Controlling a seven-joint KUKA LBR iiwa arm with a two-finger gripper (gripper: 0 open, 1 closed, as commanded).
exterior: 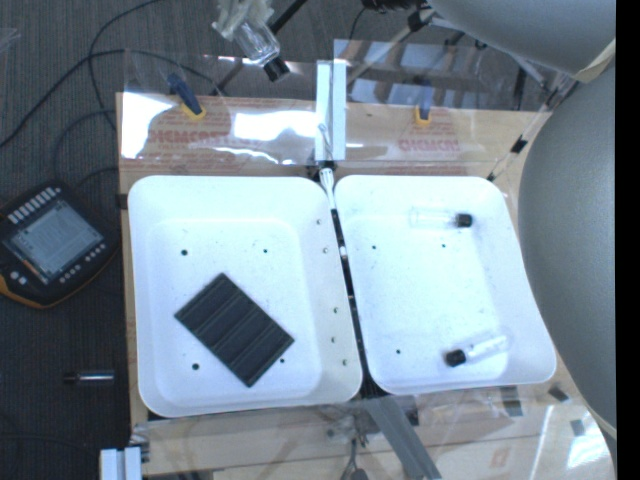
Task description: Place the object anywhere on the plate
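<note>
Nearest the camera, the left bin (140, 268) holds the plate (235, 329), a dark ribbed rectangle lying flat and turned at an angle on the bin floor, with nothing on it. To the right of the plate, across the seam between the bins, the right bin (420, 288) holds the near vial (477, 350), clear with a black cap, lying on its side by the bin's near edge. Farther back and to the right of the plate lies the far vial (438, 219), also clear and black-capped, on its side near the far wall. Both vials are well apart from the plate. A control pendant (50, 243) rests on the floor to the plate's left. The arm (580, 218) looms to the right of the plate. Beyond the plate, past the worktop (260, 133), the hand (250, 18) hangs with nothing seen in it; whether it is released or clenched cannot be told.
</note>
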